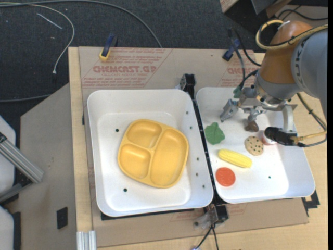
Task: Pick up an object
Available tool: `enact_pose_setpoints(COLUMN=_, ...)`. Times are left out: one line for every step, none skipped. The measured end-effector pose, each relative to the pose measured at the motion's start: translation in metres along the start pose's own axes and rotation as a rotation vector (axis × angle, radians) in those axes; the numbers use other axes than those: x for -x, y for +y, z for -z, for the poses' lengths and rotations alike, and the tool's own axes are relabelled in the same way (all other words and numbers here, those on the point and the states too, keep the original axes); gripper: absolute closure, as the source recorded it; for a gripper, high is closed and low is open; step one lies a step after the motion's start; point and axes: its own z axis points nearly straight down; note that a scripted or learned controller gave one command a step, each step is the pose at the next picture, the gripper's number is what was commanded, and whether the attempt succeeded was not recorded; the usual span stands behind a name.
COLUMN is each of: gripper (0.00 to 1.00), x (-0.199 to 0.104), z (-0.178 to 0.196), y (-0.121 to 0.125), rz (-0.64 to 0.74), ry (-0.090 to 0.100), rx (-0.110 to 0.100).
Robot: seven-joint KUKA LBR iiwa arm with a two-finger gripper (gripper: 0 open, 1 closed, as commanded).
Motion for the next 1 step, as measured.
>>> enact_pose_setpoints(gripper=1.0, x=-0.0001, z=0.0143, y=0.0014, rz=0.0, ry=0.0, rx=0.006)
